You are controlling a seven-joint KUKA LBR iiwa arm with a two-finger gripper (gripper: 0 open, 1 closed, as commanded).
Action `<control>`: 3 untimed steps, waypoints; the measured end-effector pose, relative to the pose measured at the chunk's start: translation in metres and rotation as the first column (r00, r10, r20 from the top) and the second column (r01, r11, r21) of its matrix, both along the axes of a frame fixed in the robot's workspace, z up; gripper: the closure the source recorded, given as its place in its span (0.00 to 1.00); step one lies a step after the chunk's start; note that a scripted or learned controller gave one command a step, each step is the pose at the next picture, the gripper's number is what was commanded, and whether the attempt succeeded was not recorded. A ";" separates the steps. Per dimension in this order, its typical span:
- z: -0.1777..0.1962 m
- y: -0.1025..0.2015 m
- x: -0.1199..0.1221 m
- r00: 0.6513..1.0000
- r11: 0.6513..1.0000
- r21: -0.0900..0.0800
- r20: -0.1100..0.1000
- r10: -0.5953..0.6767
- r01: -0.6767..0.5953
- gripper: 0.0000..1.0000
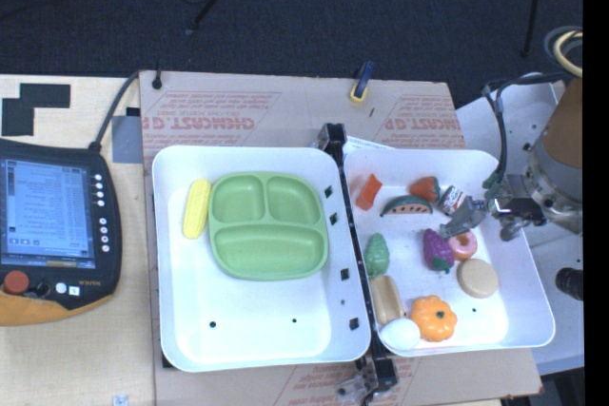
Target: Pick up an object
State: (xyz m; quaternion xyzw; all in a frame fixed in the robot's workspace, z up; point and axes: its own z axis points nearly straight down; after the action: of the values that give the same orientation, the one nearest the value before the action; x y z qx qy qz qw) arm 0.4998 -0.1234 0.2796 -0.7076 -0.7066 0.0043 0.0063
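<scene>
pincer (pixel 463 217) hovers low over purple grapes (pixel 437 249) and pink donut (pixel 463 245).

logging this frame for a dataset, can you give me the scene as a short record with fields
left bin: green tray, corn
right bin: carrot, watermelon slice, strawberry, grapes, donut, green vegetable, bun, bread, egg, pumpkin
gripper: over right bin, above grapes and donut
held: nothing seen between the fingers
left of bench: pendant
</scene>
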 end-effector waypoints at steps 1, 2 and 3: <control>0.006 0.000 0.002 1.000 1.000 -0.001 0.011 0.002 -0.002 0.00; -0.037 -0.001 0.004 1.000 1.000 -0.001 0.009 0.002 -0.002 0.00; -0.099 -0.003 -0.002 1.000 1.000 0.000 0.007 0.002 -0.002 0.00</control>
State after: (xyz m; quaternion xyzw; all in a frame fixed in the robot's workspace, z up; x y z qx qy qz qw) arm 0.4981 -0.1264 0.1806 -0.7069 -0.7073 0.0019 0.0037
